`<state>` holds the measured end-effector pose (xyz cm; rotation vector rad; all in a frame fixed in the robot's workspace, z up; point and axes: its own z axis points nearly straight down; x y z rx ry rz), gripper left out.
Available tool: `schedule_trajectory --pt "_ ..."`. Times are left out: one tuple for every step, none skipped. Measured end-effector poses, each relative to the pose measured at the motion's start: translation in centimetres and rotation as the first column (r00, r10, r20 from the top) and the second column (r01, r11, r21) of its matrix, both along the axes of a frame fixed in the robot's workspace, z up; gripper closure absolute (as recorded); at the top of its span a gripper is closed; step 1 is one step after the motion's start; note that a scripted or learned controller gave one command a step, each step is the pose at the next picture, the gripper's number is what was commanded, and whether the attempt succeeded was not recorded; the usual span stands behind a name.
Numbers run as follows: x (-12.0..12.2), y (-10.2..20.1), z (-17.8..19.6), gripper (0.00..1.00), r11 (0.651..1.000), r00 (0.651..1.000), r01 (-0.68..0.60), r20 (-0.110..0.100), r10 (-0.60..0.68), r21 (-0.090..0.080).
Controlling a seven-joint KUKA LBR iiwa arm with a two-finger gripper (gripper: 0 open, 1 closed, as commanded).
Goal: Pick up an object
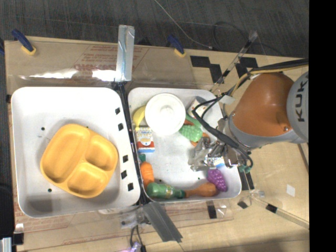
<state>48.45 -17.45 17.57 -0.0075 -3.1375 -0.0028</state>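
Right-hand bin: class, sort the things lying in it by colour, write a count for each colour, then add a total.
White: 1, a round lid
Yellow: 1, a banana
Green: 2, a leafy piece and a bottle
Orange: 2, a carrot and a second carrot
Purple: 1, grapes
Multicoloured: 1, a small carton
Total: 8

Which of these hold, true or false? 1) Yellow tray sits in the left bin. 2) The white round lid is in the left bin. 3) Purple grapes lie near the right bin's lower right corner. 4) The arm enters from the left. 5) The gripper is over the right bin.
1) True: the yellow tray lies in the left bin.
2) False: the white round lid is in the right bin.
3) True: the purple grapes lie there.
4) False: the arm enters from the right.
5) True: the gripper is over the right bin.
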Motion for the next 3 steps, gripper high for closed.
schedule_trajectory --pt "9.4 -3.4 7.3 1.0 0.999 0.999 -0.052 0.011 0.052 -0.005" --pt "15.0 -3.4 -0.3 1.0 0.99 0.99 -0.139 0.001 0.139 0.001" --pt "17.4 1.0 7.2 1.0 1.0 1.0 0.028 0.012 -0.028 -0.003"
